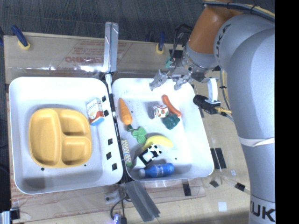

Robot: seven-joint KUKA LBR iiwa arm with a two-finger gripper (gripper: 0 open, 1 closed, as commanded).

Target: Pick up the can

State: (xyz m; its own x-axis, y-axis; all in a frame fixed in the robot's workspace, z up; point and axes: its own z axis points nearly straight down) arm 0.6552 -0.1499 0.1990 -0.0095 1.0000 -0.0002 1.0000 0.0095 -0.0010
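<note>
Little is done: the gripper [169, 80] hovers over the right bin's [202, 139] far edge, fingers spread and empty. The can [160, 111] (small, lying mid-bin beside a red sausage [171, 105]) sits ungrasped.

The gripper [169, 80] hangs with fingers spread over the far rim of the right bin [198, 139], where the can [160, 111] lies beside a sausage [171, 105] and a carrot [124, 111].
</note>
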